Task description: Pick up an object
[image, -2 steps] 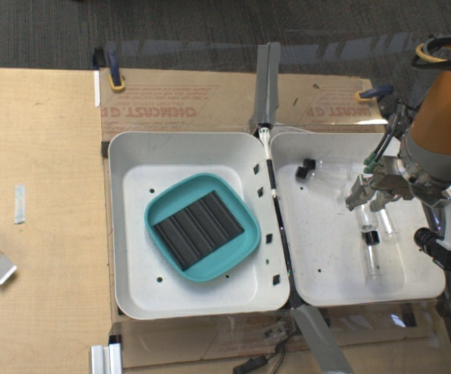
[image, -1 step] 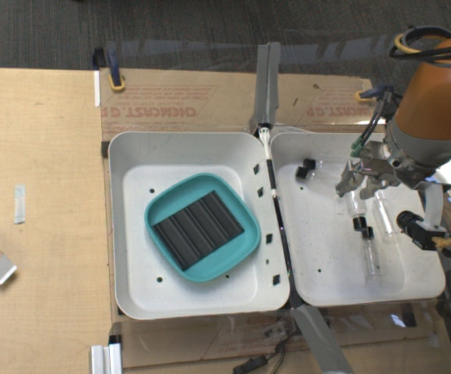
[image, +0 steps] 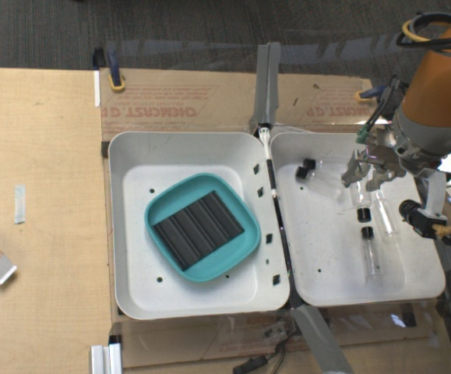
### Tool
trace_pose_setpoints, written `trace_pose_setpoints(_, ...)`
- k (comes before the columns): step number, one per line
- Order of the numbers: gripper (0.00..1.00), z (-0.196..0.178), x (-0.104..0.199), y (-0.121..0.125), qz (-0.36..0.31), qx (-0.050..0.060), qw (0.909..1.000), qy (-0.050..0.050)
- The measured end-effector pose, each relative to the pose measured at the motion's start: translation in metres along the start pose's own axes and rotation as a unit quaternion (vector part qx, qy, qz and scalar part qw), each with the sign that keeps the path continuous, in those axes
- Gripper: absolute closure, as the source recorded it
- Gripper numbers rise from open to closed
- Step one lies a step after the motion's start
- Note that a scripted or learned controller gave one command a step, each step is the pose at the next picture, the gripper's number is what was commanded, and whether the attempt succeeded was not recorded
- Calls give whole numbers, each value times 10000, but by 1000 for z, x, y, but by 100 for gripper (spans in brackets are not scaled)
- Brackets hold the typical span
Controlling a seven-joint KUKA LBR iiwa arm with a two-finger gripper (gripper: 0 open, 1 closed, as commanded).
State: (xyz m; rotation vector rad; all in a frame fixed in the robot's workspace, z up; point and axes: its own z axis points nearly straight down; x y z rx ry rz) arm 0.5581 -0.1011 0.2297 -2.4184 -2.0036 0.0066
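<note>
Nearest the camera, the bench (image: 38,170) was seen to carry two white bins side by side. In the left bin (image: 128,287) a teal tray (image: 202,226) with a dark ribbed insert was lying flat, well apart from the arm. In the right bin (image: 318,287) a clear tube (image: 371,248) with a dark band was lying along the floor, and a small black piece (image: 306,166) was spotted further back, near the bin's left wall. Beyond the tube, the hand (image: 373,174) was hanging low over the far part of the right bin, with the arm (image: 435,92) and its orange band behind it. Whether the fingers were apart or together could not be told from this slant; nothing could be made out between them. The step was judged to be the approach, with the descent onto a target not yet finished. The tube, lying just below the hand, was taken as the likely target. The next move was judged to call for the hand to be lined up across the tube's width, lowered until the fingers straddled it, and closed before any lift. A slip was thought possible, since the tube looked smooth and round.
</note>
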Motion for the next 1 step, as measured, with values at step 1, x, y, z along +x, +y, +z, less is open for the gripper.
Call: trace_pose_setpoints(1,100,-13,-1,8,-350,-5,9994,-2)
